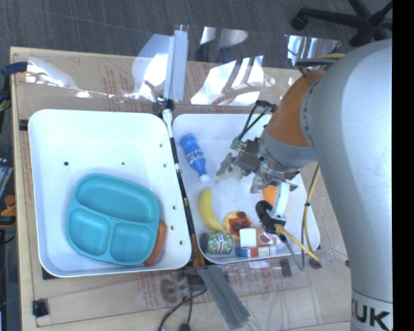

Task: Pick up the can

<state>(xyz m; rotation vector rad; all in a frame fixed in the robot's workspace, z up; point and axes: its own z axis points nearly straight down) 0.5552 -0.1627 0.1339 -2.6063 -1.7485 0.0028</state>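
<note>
Pincer (243, 172) hangs over the right bin (300, 126); I cannot tell its state. Near it lies a blue bottle (192, 154), nearer the front a banana (208, 211). The can (217, 243) lies at the bin's front edge. A teal tray (113, 218) fills the left bin (90, 136).

Two bins (96, 126), one tray (114, 219), bottle (193, 154), banana (208, 211), can (218, 243).

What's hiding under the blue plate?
An orange thing peeks out from under the blue plate at its lower right edge, in the left bin. Most of it is covered, so what it is cannot be told.
</note>
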